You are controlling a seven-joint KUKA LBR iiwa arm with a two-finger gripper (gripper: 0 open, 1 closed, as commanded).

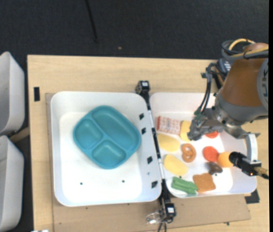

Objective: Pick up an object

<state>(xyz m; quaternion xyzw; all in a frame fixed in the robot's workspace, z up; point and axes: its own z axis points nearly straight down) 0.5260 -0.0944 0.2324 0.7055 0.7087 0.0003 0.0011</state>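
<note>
Crowding tool (194, 131), toys, bin wall (151, 124).

Even, bright overhead light, soft shadows, slightly blurry and grainy throughout.

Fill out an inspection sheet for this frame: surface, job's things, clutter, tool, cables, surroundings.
Surface: wooden bench bearing two white bins, left bin and right bin, side by side.
Job's things: toy foods in the right bin, among them a pretzel, a red tomato, a green bean pod, a toast slice and two yellow pieces.
Clutter: blue divided plate in the left bin.
Tool: tool low over the right bin near the pretzel; grip state unreadable.
Cables: black cable running down the arm.
Surroundings: dark floor; white blocks at left.
</note>
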